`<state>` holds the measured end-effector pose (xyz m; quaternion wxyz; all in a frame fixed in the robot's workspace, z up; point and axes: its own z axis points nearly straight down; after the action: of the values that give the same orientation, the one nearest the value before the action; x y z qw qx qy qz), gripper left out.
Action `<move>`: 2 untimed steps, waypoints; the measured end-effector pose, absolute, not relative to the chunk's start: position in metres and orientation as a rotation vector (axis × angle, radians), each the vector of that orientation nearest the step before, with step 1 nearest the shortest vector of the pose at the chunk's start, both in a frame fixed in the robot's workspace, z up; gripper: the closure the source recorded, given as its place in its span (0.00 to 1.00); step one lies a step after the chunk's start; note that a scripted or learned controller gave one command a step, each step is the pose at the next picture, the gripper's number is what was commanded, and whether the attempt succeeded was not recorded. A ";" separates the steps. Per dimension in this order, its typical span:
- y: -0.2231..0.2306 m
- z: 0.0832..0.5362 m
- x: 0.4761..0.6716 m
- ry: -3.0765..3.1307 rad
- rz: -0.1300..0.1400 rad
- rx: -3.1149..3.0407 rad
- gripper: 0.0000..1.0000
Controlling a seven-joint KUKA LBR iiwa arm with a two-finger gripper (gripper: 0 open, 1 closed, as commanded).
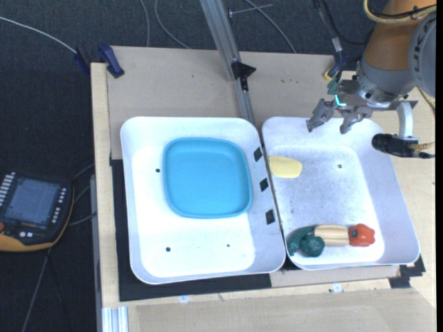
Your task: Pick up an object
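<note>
down at the near edge of the pale wooden bench [208, 310] we start, and it carries everything here. on it, the shallow white left bin [142, 206] sits side by side with the shallow white right bin [387, 206], their inner walls touching. in the left bin lies a flat blue square plastic tray [207, 177], roughly central. over to the grey arm with its orange band [398, 26], reaching in from the right, and its two-finger gripper [336, 120] hovers over the far rim of the right bin, fingers spread apart with nothing between them. now the small stuff in the right bin: a tan stick-shaped toy with a red end [344, 235] lies along the near wall, its other end touching a dark green rounded toy [306, 244] in the near left corner. a pale yellow flat piece [285, 167] (possibly foam, hard to tell) rests against the left wall, well apart from the gripper.
</note>
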<state>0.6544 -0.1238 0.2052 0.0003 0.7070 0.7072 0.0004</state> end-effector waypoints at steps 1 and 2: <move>-0.124 0.205 0.654 2.221 0.001 2.221 0.00; -0.122 0.143 0.656 2.225 -0.005 2.224 0.00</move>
<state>0.6556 -0.1221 0.1427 -0.0020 0.7069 0.7073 -0.0015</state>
